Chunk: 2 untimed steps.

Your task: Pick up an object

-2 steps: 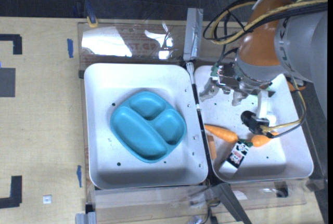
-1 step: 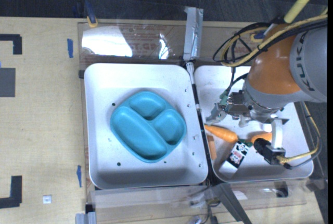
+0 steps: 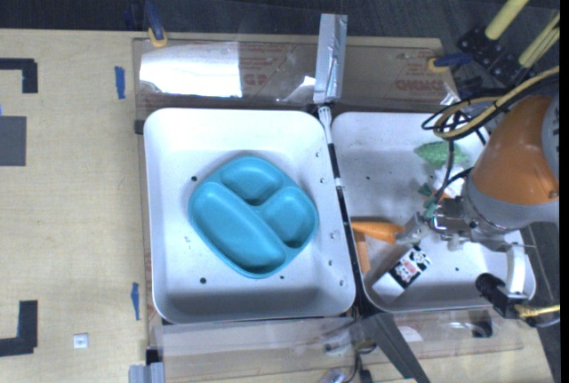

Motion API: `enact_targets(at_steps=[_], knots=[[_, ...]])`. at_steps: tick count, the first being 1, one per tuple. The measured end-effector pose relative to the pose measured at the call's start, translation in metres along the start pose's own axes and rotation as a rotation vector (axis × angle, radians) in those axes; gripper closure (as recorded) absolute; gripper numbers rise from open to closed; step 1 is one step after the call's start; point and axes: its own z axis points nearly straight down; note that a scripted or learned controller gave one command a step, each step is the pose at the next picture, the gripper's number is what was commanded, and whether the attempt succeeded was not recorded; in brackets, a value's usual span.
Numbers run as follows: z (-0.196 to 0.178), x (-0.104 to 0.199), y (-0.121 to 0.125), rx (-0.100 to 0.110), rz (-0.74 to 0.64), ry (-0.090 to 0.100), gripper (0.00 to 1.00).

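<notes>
No readable writing is seen; a black-and-white printed label (image 3: 410, 267) lies in the right bin (image 3: 382, 150). An orange carrot-like object (image 3: 377, 231) lies just left of the claw (image 3: 436, 226), claw opening can't be told

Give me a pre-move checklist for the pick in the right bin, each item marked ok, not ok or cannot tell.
1. Gripper is over the right bin: ok.
2. A target lies close: the orange carrot-like piece is just to the camera's left of the gripper: ok.
3. Something is already between the fingers: cannot tell, the wrist hides them.
4. Black-and-white item sits apart from the carrot-like piece: ok.
5. Green item is away from the gripper, toward the bin's far side: ok.
6. Blue divided tray sits in the left bin, out of the arm's way: ok.
</notes>
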Motion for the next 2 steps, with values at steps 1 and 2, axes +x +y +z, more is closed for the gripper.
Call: enact_targets(at_steps=[1, 2], knots=[[0.028, -0.037, 0.079, -0.011, -0.199, -0.001, 0.00], [0.028, 0.021, 0.060, -0.011, -0.170, 0.002, 0.00]])
